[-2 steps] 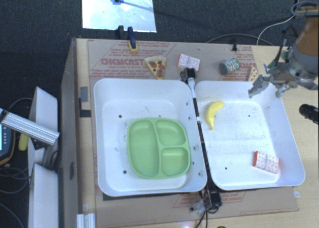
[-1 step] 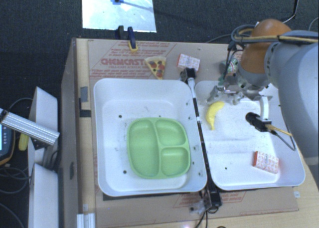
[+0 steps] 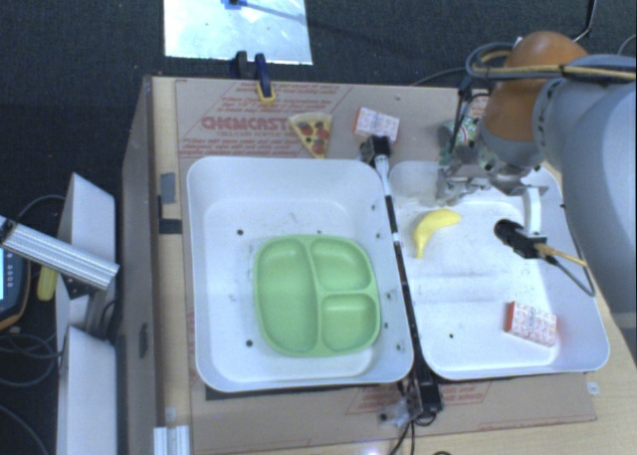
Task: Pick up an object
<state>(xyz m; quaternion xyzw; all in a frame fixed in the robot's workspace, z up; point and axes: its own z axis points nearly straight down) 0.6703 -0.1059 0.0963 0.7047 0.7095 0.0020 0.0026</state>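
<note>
The gripper (image 3: pixel 456 184) is hanging over the far edge of the right bin (image 3: pixel 468 294), close to that bin's far left corner. Whether it is spread or pressed together cannot be told, since the wrist is covering it from above, and nothing is showing in its grasp. The arm (image 3: pixel 592 119) is reaching in over the bin's far right corner, with its orange band sitting just above the wrist.

A banana (image 3: pixel 434 228) is lying on the bin floor just in front of the gripper, near the left wall, and apart from the gripper. Its curved back is facing the bin's left wall. A block (image 3: pixel 530 322), orange and white, is resting near the bin's near right corner, well apart from the banana.

In the left bin (image 3: pixel 229 214) a green plate (image 3: pixel 318 294) with three compartments is lying flat toward the near right corner, its compartments holding nothing.

Beyond the bins, a sheet of cardboard (image 3: pixel 239 110) is covering the bench. A pizza slice (image 3: pixel 312 132) is lying on it by the left bin's far edge, and a small box (image 3: pixel 376 123) is sitting just to its right, near where the two bins are meeting.
</note>
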